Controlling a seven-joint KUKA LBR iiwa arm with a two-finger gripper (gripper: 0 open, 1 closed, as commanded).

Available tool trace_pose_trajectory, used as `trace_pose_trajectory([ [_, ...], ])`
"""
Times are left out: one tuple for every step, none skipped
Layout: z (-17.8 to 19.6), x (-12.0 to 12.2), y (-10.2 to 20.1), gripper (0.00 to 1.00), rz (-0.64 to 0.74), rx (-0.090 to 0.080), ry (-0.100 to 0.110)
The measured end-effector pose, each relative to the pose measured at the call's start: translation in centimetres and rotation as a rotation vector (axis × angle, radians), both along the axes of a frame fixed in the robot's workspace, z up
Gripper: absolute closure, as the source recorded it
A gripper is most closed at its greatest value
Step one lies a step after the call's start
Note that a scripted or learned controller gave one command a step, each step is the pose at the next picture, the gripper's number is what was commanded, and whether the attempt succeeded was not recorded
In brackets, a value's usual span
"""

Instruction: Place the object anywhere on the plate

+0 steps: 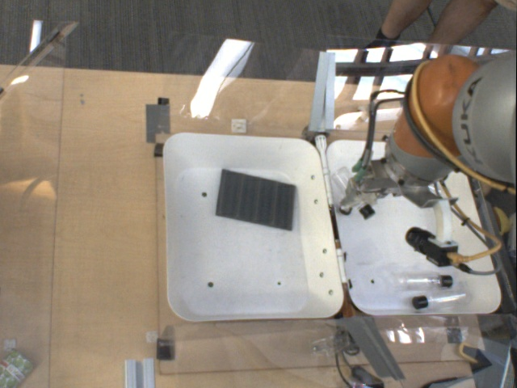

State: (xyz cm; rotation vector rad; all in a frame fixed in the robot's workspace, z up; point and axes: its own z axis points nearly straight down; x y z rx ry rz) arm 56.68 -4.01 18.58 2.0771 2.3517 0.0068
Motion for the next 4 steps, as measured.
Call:
trace_pose_trajectory([
  [-0.1,-2.0,6.0,1.0,0.043,0.0,0.002],
  [-0.1,-6.5,10.9,1.0,0.115,0.0,0.002],
  [1.9,-3.2,16.6,1.0,-0.253,0.002,0.002],
  [-2.1,-6.0,20.4,1.0,-0.137,0.001,0.005],
])
